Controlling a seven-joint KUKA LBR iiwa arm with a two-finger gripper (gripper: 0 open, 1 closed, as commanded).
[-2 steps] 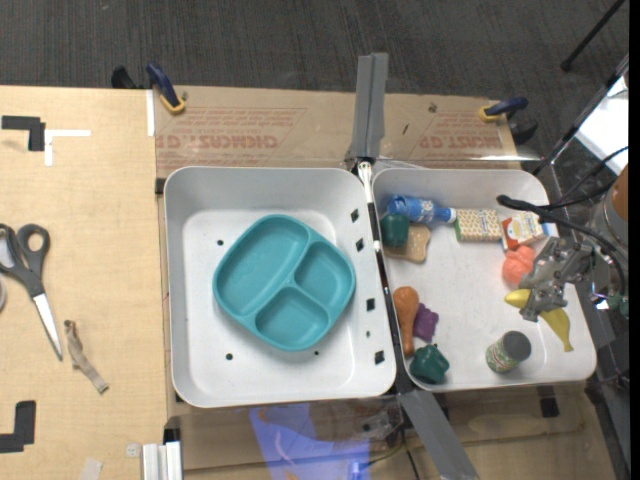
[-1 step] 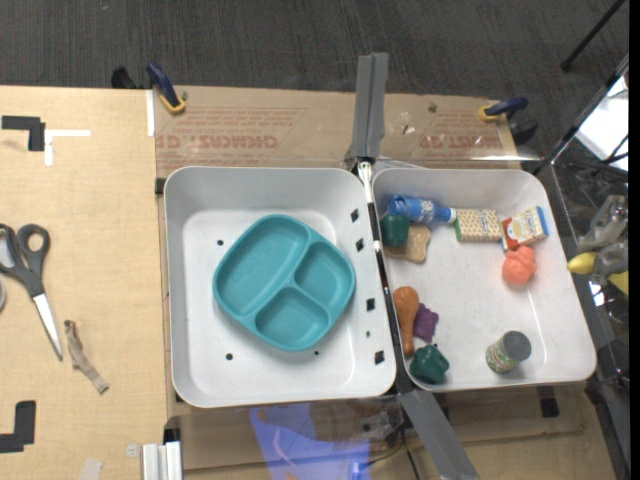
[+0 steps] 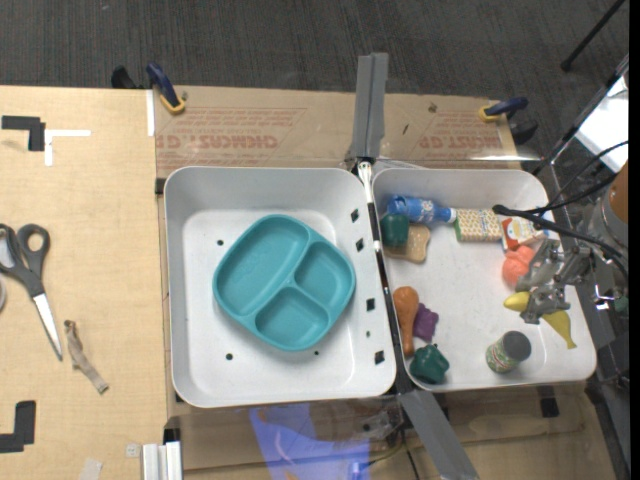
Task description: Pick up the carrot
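Carrot (image 3: 405, 313) beside left wall, gripper (image 3: 548, 293) low at right, grip state unclear.

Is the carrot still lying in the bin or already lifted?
Still in: the carrot lies flat in the right bin near its left wall, beside a purple piece, apart from the hand.

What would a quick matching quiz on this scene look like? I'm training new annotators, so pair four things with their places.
Things:
1. orange carrot
2. teal divided plastic plate
3. grey-handled scissors
4. small tin can

Places:
A. bench left of the bins
B. right bin, near its left wall
C. left bin
D. right bin, near its front right corner

Pairs: 1-B, 2-C, 3-A, 4-D
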